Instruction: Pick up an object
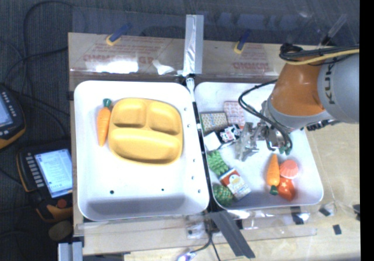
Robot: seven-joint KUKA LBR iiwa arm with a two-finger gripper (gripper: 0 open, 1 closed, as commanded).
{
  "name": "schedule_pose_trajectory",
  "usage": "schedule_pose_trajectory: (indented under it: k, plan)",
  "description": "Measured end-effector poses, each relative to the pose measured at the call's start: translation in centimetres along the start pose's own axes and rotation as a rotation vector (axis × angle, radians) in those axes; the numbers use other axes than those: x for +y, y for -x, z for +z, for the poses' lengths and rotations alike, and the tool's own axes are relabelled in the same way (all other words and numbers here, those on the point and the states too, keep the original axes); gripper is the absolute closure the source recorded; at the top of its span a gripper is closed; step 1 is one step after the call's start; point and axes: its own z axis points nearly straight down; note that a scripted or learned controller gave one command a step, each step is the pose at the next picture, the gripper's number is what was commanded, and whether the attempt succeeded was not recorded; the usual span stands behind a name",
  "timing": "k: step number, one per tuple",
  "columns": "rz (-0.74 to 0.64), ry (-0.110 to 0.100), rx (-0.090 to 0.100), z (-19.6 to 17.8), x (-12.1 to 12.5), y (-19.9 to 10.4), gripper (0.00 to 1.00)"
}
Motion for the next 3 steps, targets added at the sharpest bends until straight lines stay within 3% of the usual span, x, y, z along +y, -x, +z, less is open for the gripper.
schedule_pose_trajectory:
  k: [1, 2, 3]
  plan:
    - [-0.317, 0.006, 0.013, -2.4, -4.7, -2.2, 1.00]
    - [-0.934, 0.009, -0.005, 0.0, -8.4, -1.5, 1.00]
    - [-0.932, 0.017, -0.003, -0.4, -8.2, -1.5, 1.00]
